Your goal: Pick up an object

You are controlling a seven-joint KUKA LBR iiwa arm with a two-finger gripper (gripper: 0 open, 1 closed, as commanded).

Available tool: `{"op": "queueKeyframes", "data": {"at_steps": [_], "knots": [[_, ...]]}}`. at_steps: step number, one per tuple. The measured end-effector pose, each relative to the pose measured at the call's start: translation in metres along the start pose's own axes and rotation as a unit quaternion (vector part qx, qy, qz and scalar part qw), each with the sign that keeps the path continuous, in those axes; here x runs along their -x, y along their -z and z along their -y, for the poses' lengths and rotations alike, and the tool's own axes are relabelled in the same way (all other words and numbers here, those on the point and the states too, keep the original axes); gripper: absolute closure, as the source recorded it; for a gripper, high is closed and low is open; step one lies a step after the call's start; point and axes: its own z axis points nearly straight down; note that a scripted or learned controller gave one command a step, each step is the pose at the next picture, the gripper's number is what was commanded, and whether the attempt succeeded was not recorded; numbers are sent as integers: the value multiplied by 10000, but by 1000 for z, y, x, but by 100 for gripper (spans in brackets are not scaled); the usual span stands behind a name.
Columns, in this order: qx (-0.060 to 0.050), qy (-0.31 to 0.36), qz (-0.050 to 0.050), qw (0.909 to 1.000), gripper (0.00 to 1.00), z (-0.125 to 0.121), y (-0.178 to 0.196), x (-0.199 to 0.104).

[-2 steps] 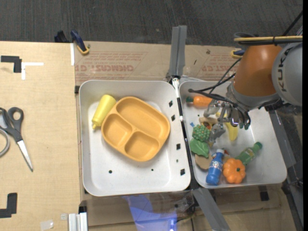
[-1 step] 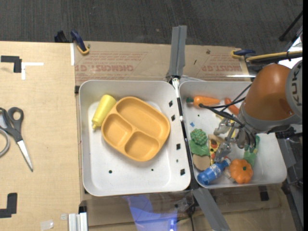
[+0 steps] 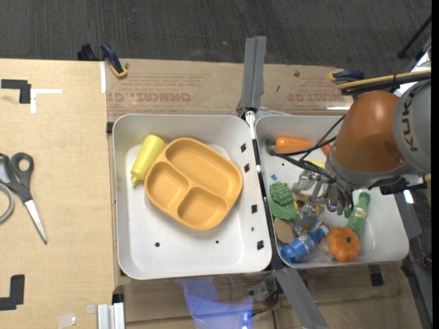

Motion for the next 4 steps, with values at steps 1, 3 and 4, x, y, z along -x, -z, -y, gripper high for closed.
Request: {"op": "queueKeyframes", "data": {"at_steps": [1,3,4], "knots": [[29,-566,141,9983,0,13,6,-46],[1,91,32,10000,100,26,12,53],[1,93,31,10000,0,26,12,52]]}}
